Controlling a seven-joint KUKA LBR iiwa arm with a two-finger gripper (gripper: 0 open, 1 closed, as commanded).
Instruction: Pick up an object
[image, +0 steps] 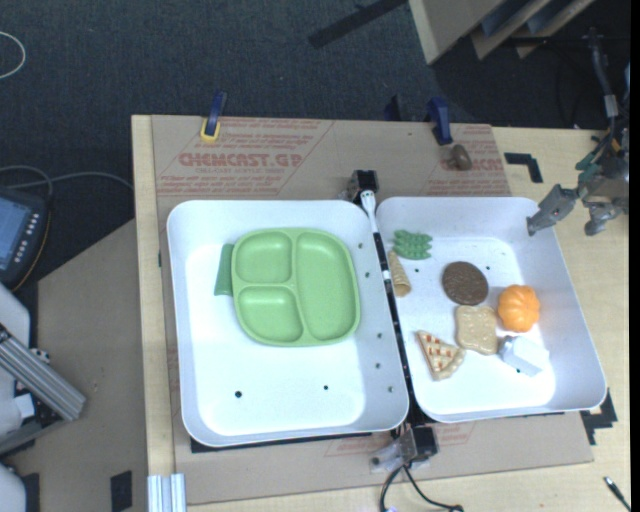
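Observation:
The right bin (560, 385) holds several toy foods: a green leafy piece (412, 243), a tan cone (399, 273), a round brown patty (465, 283), an orange fruit (518, 307), a slice of toast (476, 329), a pizza wedge (440, 353) and a small white piece (524, 356). My gripper (574, 212) hovers over the far right corner of this bin, above and to the right of the orange fruit. Its two fingers are spread open with nothing between them.
In the left bin (200, 380) lies a green divided plate (296, 285). A black divider strip (384, 290) runs between the bins. Two clamps (211, 118) (439, 118) grip the cardboard-covered bench at the back edge.

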